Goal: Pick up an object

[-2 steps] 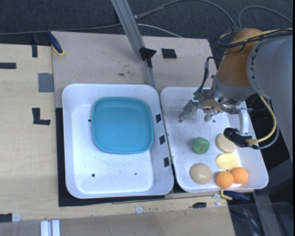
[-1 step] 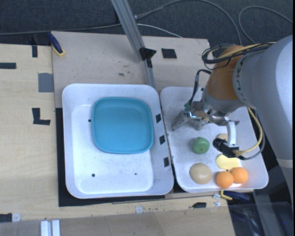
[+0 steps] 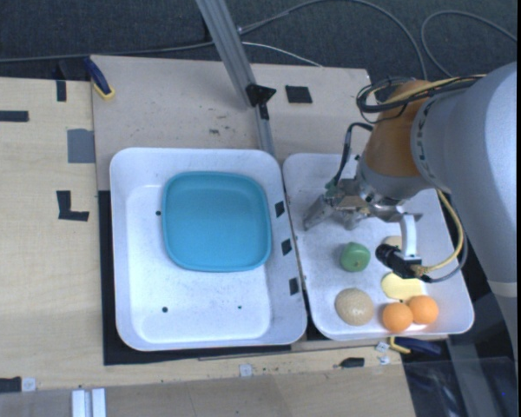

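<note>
Grey arm's gripper (image 3: 358, 208) sits over right bin (image 3: 317, 176) centre, fingers spread wide, gripping nothing; green object (image 3: 355, 257) just below.

Robotics lab bench: plywood top (image 3: 35, 233) marked with black tape patches, loose cables (image 3: 347, 16) over dark carpet, aluminium camera pole (image 3: 230, 46), grey industrial arm (image 3: 469, 163) above two white bins (image 3: 126, 233).

Right bin (image 3: 317, 176) far half bare, fruit (image 3: 355, 256) crowding near end, blue plate (image 3: 215, 220) filling left bin (image 3: 130, 233)

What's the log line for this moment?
gripper: above right bin, nothing held | green object: in bin, untouched | blue plate: left bin
</note>
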You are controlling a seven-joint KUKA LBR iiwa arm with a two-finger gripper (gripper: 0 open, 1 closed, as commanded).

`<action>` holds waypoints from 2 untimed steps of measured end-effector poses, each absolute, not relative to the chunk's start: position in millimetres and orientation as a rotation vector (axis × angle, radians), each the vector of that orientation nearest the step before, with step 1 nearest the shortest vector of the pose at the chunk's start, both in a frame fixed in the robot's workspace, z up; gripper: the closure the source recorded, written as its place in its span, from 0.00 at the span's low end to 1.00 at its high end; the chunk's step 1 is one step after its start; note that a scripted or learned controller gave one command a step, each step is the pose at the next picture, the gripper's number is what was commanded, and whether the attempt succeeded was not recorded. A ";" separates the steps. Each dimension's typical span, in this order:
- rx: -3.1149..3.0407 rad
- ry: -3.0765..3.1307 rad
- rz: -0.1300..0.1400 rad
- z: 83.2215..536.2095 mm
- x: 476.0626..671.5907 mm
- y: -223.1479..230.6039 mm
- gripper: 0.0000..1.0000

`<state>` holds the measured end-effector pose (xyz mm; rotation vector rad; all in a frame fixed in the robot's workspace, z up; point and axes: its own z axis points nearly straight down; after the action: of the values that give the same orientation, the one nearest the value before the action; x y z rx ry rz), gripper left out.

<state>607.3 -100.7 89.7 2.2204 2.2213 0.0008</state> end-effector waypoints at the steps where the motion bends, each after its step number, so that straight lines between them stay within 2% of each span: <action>1: 2.219 2.220 0.001 100.3 607.7 -101.1 1.00; 2: 2.219 2.220 0.004 156.1 617.5 -98.1 1.00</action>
<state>617.5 -98.1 156.1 2.2188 2.2203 0.0037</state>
